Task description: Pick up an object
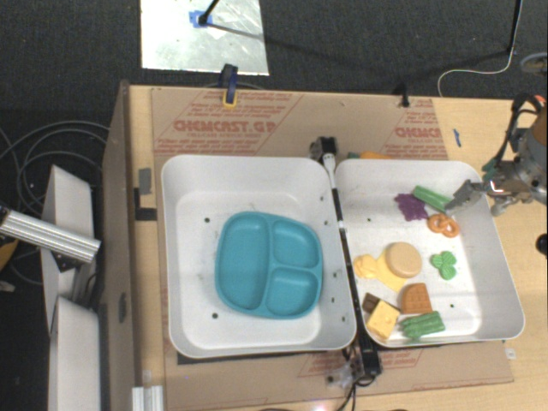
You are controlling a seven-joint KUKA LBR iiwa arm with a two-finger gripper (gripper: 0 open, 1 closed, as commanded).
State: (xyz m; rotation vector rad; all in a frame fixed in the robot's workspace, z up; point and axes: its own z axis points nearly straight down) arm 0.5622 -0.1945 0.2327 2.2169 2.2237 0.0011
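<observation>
A cardboard-covered bench (257, 118) stands on dark carpet, with two shallow white bins side by side on it. The left bin (193, 199) holds a teal divided plate (269, 264) near its middle. The right bin (505, 302) holds a scatter of small toy foods: a green piece (431, 198) lying across a purple grape cluster (411, 206) near the far side, an orange pretzel (443, 224) just beside them, a green broccoli-like piece (444, 264), a round tan bun (402, 259) resting against a pale yellow shape (370, 268), and — at the near edge — a brown slice (415, 298), a yellow cheese wedge (383, 319) and a green pod (422, 324).

The grey arm enters from the right; its gripper (471, 192) hangs over the right bin's far right corner, near the pretzel. I cannot tell its state — nothing visible is in its grasp.
</observation>
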